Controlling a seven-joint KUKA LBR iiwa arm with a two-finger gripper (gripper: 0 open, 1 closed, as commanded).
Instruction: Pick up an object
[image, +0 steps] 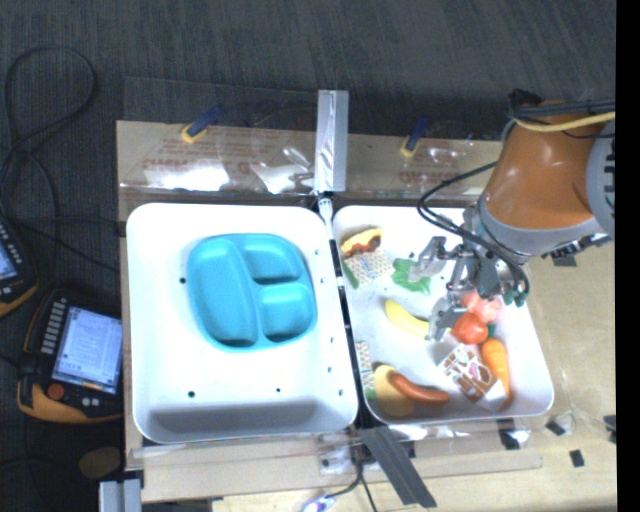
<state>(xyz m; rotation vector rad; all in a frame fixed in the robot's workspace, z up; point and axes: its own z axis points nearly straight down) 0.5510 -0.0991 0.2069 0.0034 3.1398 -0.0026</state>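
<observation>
The right bin (535, 400) holds several toy foods. Among them are a red tomato (470, 326), an orange carrot (497, 365), a checkered waffle piece (467, 373), a yellow banana (404, 318), a green piece (410, 272) and a sausage (418, 389) on a yellow piece. My gripper (462, 298) hangs low over the bin's right half, directly above and touching or nearly touching the tomato. The arm's orange band (540, 175) and the wrist hide part of the bin's far right side.
The left bin (160, 390) holds a blue divided tray (250, 288). A burger-like toy (362, 240) and a patterned piece (368, 266) lie near the divider between the bins. Black cables (440, 205) run from the wrist over the right bin's far edge.
</observation>
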